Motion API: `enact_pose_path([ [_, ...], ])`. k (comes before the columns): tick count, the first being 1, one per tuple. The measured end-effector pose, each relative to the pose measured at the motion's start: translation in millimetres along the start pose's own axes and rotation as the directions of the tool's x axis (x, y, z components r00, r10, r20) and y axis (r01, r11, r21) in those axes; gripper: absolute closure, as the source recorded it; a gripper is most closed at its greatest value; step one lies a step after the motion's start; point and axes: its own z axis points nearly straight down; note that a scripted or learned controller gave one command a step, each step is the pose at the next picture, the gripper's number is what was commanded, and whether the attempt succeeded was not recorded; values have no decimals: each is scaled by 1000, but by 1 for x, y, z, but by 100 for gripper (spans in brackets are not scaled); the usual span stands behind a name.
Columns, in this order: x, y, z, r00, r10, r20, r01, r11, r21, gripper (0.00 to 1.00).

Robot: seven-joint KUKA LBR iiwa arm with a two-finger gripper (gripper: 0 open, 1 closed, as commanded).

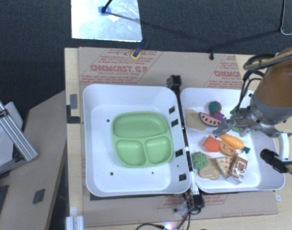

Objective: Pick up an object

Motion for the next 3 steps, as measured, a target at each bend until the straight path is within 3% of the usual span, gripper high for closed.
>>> enact_pose_path([
  [1,0,3,-7,1000,-3,2,3,1000,-13,0],
  [3,5,0,79,1000,-1,1,1,1000,-10,0],
])
